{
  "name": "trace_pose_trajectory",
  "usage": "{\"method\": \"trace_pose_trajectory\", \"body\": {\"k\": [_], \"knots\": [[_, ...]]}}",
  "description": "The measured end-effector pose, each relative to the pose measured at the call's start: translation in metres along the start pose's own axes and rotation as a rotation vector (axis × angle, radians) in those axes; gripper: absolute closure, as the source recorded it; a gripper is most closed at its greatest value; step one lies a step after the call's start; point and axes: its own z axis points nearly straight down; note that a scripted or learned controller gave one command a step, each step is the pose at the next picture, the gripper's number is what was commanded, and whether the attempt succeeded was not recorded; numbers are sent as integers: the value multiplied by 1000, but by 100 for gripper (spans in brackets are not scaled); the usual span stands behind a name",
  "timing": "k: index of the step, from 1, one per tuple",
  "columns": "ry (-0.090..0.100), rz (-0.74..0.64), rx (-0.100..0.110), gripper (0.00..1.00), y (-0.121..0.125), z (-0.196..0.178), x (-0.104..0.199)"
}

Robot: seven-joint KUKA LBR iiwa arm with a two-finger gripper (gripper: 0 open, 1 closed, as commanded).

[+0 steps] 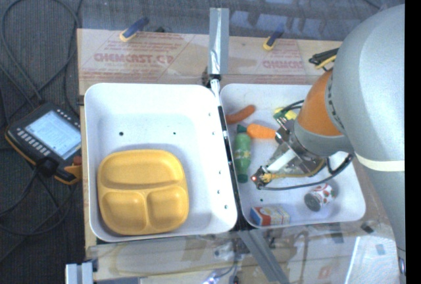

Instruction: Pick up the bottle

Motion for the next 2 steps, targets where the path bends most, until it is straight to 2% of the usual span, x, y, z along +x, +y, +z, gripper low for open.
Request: {"method": "trace_pose_trajectory", "body": {"k": [1,2], "knots": [[-13,342,10,100,26,-2,36],[-5,253,2,100,34,1,55]]}}
